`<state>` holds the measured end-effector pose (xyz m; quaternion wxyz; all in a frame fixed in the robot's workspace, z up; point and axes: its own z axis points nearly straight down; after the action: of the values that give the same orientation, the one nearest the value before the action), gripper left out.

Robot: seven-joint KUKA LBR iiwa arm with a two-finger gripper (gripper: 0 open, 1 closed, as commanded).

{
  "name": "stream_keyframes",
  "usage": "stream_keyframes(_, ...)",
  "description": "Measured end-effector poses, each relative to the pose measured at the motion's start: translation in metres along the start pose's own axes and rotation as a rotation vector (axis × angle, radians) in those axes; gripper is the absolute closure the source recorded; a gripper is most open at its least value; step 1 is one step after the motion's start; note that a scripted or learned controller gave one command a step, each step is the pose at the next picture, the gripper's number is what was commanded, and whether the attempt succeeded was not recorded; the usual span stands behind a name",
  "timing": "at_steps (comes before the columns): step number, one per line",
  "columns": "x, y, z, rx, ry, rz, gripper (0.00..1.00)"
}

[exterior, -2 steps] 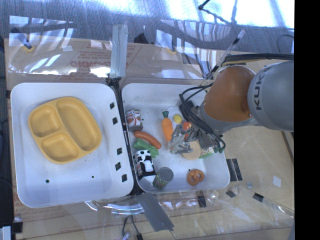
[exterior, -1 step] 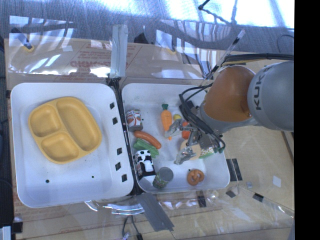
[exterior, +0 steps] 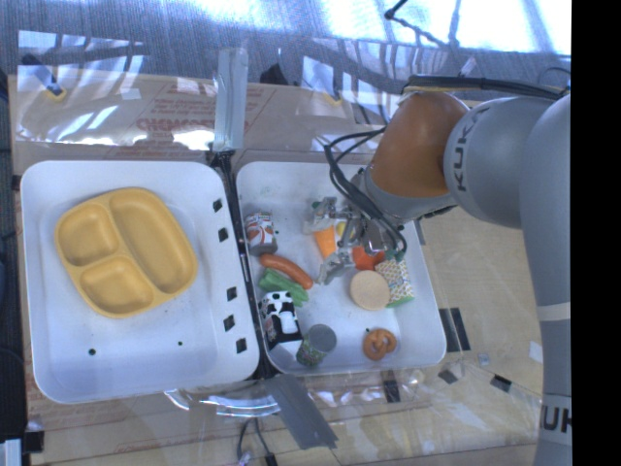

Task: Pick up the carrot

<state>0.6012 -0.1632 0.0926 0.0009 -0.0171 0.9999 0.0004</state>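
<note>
Over the right bin (exterior: 427,330) hang the jaws (exterior: 342,244), set directly upon the carrot (exterior: 326,242); whether they are clenched on it I cannot tell. Just left lie a hot dog (exterior: 285,270) and a small can (exterior: 260,233). Within the left bin (exterior: 39,289) rests a yellow divided plate (exterior: 124,250).

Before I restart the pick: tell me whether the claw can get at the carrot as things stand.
Probably yes. The claw hangs right over the carrot in the right bin, and nothing lies on top of it, though a tomato crowds one side.
</note>
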Motion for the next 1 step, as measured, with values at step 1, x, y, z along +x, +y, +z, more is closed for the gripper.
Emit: stream_keyframes(1, -0.0017, 0.0012, -0.0115, 0.001, -0.003, -0.006, 1.00)
